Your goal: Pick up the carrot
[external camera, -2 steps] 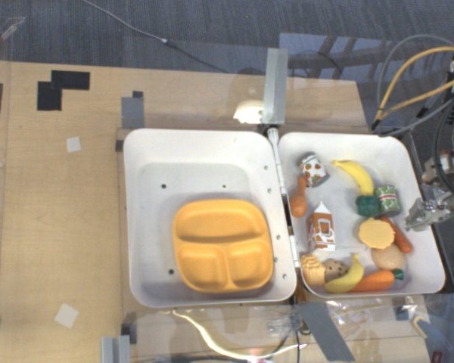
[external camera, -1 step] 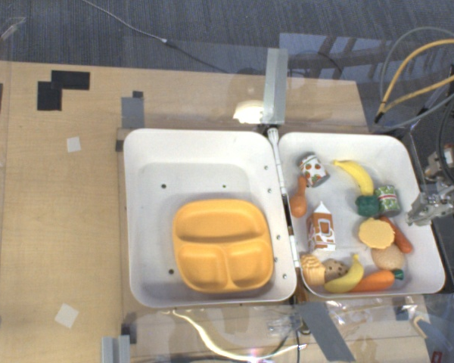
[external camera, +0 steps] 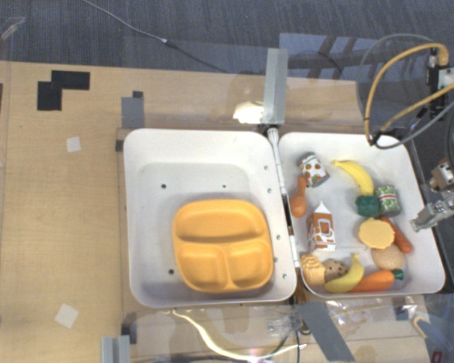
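Observation:
The carrot point(external camera: 372, 281), orange with a green stub at its right end, lies along the front wall of the right bin point(external camera: 431, 274). A yellow banana point(external camera: 346, 276) touches its left end and a tan potato-like piece point(external camera: 388, 258) sits just behind it. My gripper point(external camera: 437, 213) hangs at the right bin's right rim, above and to the right of the carrot and apart from it. It is partly cut off by the edge of the view and nothing shows in it.
The right bin is crowded: a second banana point(external camera: 354, 176), green broccoli point(external camera: 368, 205), a yellow disc point(external camera: 377, 234), a thin orange-red stick point(external camera: 399, 237), a small carton point(external camera: 321, 230), a cup point(external camera: 313, 171). The left bin point(external camera: 144, 225) holds a yellow compartment plate point(external camera: 223, 244).

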Controlling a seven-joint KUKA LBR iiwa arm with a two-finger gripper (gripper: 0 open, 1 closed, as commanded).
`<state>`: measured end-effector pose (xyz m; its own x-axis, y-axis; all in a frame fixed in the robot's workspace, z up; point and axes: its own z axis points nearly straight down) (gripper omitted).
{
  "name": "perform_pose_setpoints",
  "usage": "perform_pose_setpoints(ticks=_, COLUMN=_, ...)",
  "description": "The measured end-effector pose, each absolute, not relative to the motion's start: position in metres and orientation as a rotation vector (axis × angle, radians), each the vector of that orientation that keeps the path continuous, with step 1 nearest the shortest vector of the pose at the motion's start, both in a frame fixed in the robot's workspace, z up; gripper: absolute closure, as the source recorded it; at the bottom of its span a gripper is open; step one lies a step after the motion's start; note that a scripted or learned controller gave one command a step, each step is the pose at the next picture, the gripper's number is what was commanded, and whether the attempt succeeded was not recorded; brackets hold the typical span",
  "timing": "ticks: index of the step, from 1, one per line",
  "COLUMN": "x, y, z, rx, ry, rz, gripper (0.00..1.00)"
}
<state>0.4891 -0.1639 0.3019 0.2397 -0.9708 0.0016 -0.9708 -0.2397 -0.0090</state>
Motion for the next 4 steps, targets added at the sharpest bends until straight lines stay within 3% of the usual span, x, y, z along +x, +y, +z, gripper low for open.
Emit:
perform_pose_setpoints(ticks=1, x=0.503, y=-0.153, z=0.308, rx=-2.857, ry=1.294, rz=-0.009, gripper=1.0)
perform_pose_setpoints(ticks=2, x=0.539, y=-0.109, z=0.325, rx=-2.967, ry=1.016, rz=-0.01, gripper=1.0)
perform_pose_setpoints(ticks=3, x=0.526, y=-0.196, z=0.367, rx=-3.027, ry=0.835, rz=-0.015, gripper=1.0)
perform_pose_setpoints(ticks=4, x=0.559, y=-0.131, z=0.304, rx=-3.083, ry=0.573, rz=0.001, gripper=1.0)
